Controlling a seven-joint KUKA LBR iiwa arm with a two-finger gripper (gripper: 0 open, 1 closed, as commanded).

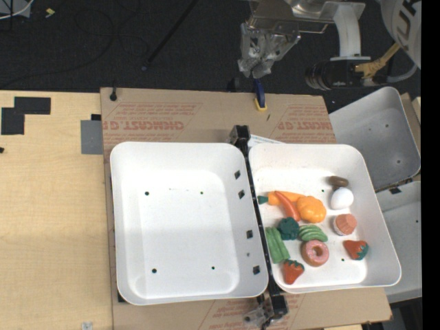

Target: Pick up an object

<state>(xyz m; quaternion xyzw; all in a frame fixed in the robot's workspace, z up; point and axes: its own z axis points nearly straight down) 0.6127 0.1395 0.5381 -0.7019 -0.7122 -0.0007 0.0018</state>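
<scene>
Hand (260, 60) raised beyond bins, grip state unclear; toy foods (313, 225) crowd right bin (375, 184).

Smooth glossy white plastic bins (172, 294); matt brown cardboard sheet (172, 115); pale wood-look bench (48, 218)

The arm (323, 5) is cut off by the top edge, so just its wrist end shows. The gripper (260, 59) is small and blurred against the dark background; how its jaws stand cannot be told. In the right bin (375, 184), the small brown piece (337, 181) beside the white egg (342, 199) is too small to identify.
</scene>
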